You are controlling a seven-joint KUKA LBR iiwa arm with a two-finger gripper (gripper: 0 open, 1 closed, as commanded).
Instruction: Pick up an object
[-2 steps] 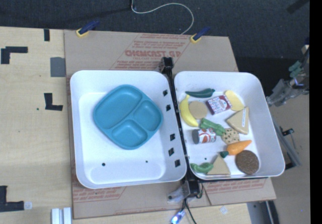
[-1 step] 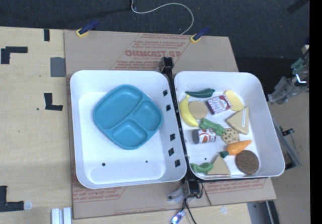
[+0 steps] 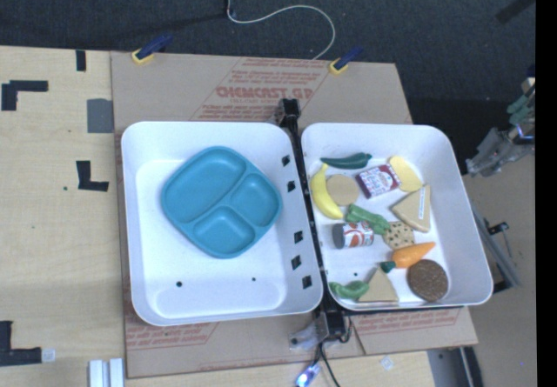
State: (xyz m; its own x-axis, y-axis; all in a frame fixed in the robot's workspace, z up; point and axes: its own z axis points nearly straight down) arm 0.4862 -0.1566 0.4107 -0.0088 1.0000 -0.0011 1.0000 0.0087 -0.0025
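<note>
Two shallow white bins sit side by side on the counter (image 3: 52, 229). The left bin (image 3: 148, 290) holds a blue divided plate (image 3: 221, 201) and nothing else that can be made out. The right bin (image 3: 461, 229) holds the candidates for the pick, a crowded heap of toy food: a yellow banana (image 3: 320, 194), a green chili pepper (image 3: 345, 161), a small red-and-white packet (image 3: 376, 180), a pale wedge like cheese or a sandwich slice (image 3: 414, 209), a little can (image 3: 355, 236), a cookie (image 3: 399, 234), an orange carrot (image 3: 411, 254), a round brown patty (image 3: 427, 279) and a tan triangular slice (image 3: 379, 290) near the front wall.

The tool (image 3: 513, 137) shows at the right edge, outside the right bin and well apart from every item; it is too small and blurred to tell whether it stands apart or together. Nothing is seen held in it.

By that reading, the task is at its very start: no object is chosen or approached yet. The next move calls for swinging in over the right bin and settling on a piece with free space around it. The patty or the carrot, lying nearer the rim and less hemmed in, look like easier targets than the tangle at the centre, where a descent risks pinching two pieces or nudging neighbours aside.
</note>
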